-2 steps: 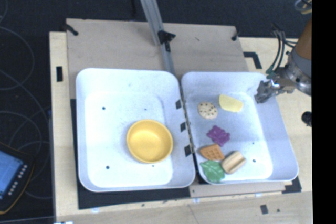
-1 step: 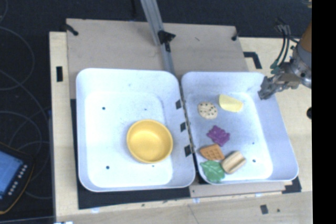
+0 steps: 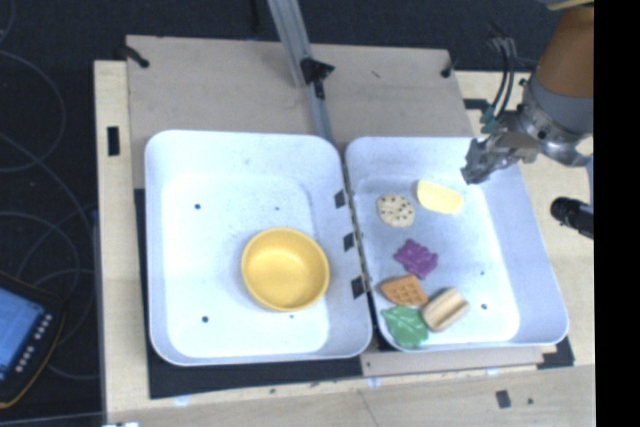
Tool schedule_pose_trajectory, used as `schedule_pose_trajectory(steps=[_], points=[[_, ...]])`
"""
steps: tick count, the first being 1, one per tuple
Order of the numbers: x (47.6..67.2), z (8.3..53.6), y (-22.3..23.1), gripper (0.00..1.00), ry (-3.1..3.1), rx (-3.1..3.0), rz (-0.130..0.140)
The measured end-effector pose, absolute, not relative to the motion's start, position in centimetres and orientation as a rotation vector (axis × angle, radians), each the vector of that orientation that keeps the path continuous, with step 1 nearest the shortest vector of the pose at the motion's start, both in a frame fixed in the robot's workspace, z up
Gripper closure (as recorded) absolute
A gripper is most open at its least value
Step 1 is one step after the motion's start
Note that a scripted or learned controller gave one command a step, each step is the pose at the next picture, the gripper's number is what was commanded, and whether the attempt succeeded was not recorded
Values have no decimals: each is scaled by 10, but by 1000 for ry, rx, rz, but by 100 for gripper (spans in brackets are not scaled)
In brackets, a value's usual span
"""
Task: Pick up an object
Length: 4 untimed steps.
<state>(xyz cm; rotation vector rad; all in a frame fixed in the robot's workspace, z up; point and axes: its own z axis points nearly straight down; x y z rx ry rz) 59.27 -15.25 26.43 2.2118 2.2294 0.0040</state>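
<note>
2 white bins (image 3: 175, 215) on bench — grey arm's gripper (image 3: 480, 163) above yellow piece (image 3: 439, 197), jaws' state unclear.

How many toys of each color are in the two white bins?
Yellow: 2, the bowl and the yellow piece
Tan or brown: 3, the cookie, the waffle and the bread roll
Purple: 1, the purple piece
Green: 1, the green piece
Total: 7
</note>
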Motion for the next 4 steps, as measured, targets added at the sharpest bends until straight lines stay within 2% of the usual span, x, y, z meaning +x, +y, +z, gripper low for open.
schedule_pose_trajectory(steps=[1,4], points=[[592,252,-105,100,2227,2214,0],[597,260,70,100,2231,2212,2]])
